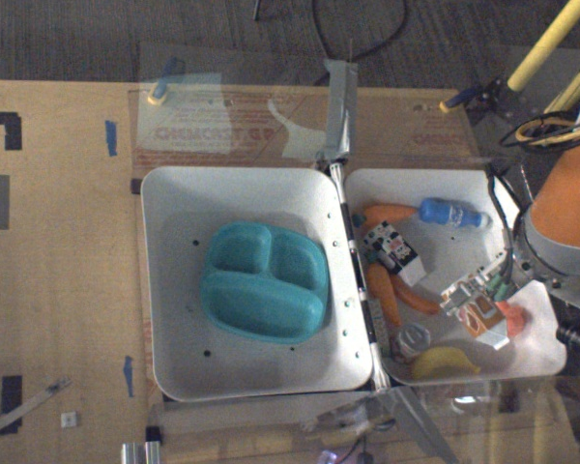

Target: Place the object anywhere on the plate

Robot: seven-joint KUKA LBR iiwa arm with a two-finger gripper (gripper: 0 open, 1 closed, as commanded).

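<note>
- Presently, the teal plate (266, 283) sits near the middle of the left bin (164, 211), with three compartments and nothing on it.
- No object is singled out by the task; candidates all lie in the right bin (541, 351).
- You will find the gripper (476, 298) low over that bin's right half; whether it is open or grasping anything cannot be told.
- Note the blue bottle (452, 214) by the far edge: probably light and rigid but smooth and prone to roll; take it across its body.
- Consider the yellow banana-shaped piece (443, 361) at the near edge: likely light plastic, best gripped mid-length.
- Expect crowding: orange carrot-like pieces (398, 298), a black-and-white box (389, 246) and a small grey can (413, 338) lie close together beside the left wall.
- Lift clear of the divider between bins before crossing.
</note>
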